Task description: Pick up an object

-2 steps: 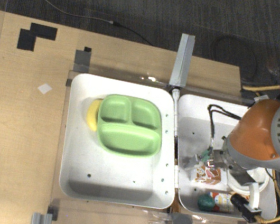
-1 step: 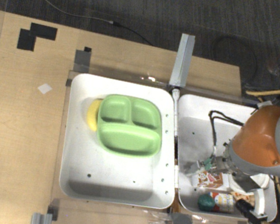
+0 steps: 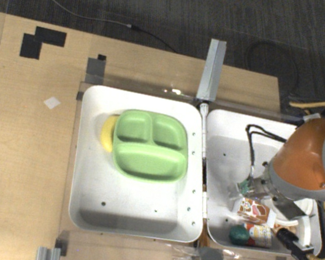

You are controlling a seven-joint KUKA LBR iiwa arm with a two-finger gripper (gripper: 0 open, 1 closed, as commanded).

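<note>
We hovered the gripper over the right bin — fingers' state unclear — just beside the red-and-white packet near its front; best descend squarely onto it.

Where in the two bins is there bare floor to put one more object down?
Left bin: bare floor in front of the green tray, toward the near wall. Right bin: bare far-left part, beside the divider. Its near-right corner is crowded: arm, snack packet, green-capped item.

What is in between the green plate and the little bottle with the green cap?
From the camera view, bare white floor of the left bin, then the two bins' adjoining walls, lie between the green plate and the bottle.
</note>
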